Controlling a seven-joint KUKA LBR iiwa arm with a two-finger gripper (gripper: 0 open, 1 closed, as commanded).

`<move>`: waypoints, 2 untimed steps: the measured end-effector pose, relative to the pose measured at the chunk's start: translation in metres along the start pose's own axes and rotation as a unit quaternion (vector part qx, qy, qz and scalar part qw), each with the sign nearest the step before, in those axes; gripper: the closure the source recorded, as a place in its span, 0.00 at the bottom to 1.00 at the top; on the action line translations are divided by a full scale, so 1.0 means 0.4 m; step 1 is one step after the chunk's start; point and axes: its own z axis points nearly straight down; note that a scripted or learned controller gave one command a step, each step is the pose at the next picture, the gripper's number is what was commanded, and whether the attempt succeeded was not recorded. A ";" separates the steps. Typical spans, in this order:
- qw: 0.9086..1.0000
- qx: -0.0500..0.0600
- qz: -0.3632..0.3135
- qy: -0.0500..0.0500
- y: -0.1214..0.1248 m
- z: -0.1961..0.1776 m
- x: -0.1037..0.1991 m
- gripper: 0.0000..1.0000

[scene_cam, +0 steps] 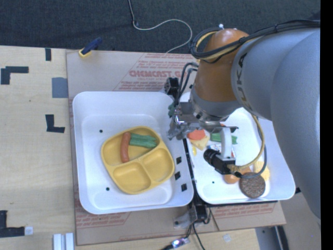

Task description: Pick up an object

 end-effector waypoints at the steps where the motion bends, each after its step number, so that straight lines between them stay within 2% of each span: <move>1: 1.000 0.000 0.002 -0.001 0.012 -0.016 0.009 1.00; 2: 1.000 0.001 0.003 -0.002 0.027 0.017 0.038 1.00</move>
